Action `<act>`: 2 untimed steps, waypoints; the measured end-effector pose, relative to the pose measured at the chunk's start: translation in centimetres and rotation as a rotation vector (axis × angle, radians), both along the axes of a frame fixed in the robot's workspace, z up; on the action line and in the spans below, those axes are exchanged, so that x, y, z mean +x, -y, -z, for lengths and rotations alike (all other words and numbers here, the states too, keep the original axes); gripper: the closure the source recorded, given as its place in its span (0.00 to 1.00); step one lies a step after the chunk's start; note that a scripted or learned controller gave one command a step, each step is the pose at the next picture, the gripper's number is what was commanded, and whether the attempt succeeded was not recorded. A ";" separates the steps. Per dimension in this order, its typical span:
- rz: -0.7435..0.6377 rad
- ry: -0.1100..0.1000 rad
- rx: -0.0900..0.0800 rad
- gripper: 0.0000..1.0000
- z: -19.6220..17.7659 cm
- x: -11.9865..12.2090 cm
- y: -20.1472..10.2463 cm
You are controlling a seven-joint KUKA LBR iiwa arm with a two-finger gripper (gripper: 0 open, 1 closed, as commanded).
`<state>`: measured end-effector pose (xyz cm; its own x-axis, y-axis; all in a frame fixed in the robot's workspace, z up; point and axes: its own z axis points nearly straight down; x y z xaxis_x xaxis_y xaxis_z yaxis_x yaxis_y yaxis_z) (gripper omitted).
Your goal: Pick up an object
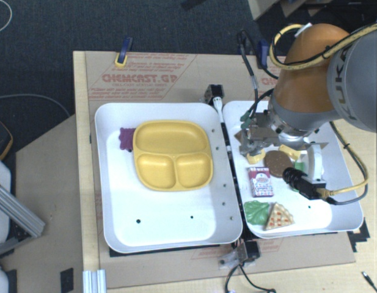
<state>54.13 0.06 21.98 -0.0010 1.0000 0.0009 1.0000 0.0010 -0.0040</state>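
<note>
Two white bins sit on the bench [84, 163]. The left bin [115, 218] holds one yellow divided plate [173, 154] with a purple item [126, 138] at its 9 o'clock. The right bin [341, 215] holds one pink packet [261, 182], one green piece [256, 212], one pizza slice [279, 217] and one brown disc [276, 160]. The end effector [256, 140] hangs at that bin's 10 o'clock; whether it grips anything I cannot tell.

Yellow tray [173, 153], purple thing [126, 138] beside it, white bins [109, 182], pink and white packet [261, 182], green leaf [256, 212], orange and yellow pizza slice [278, 217], brown disc [276, 160]
</note>
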 end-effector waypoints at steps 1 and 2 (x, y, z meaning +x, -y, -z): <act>-0.003 -0.001 0.001 1.00 0.6 -2.6 -4.7; 0.000 0.006 0.000 1.00 -1.4 -2.3 -5.1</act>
